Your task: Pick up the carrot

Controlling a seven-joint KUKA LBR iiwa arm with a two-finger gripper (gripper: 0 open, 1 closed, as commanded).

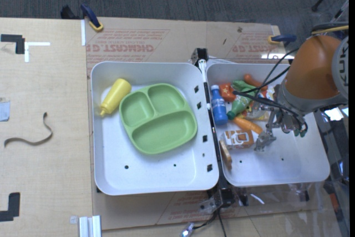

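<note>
The carrot (pixel 247 124) lies in the right bin (pixel 310 172), a slim orange stick slanting across the clutter, just to the left of the claw (pixel 265 139) and slightly above it in the picture. It rests on the bin floor among the other items, not between any fingers, so the pick has not happened yet. The claw hangs low over the right bin, close beside the carrot's near end; whether it touches the carrot cannot be told, and whether it is apart or together cannot be told either, as the tips are small and mixed with cables.

Left of the claw, past the carrot, a blue bottle (pixel 218 105) stands against the wall between the bins. Below the carrot sits a small carton (pixel 239 139), right beside the claw. Up and to the left of the claw is a heap of green and orange toy food (pixel 237 91).

Well away to the left, the other bin (pixel 111 169) holds a green divided plate (pixel 158 117) and a yellow bottle (pixel 115 96). Both bins sit on the worktop (pixel 44 80).

As a judgement, the approach looks nearly done; what remains is closing on the carrot and lifting it clear.
</note>
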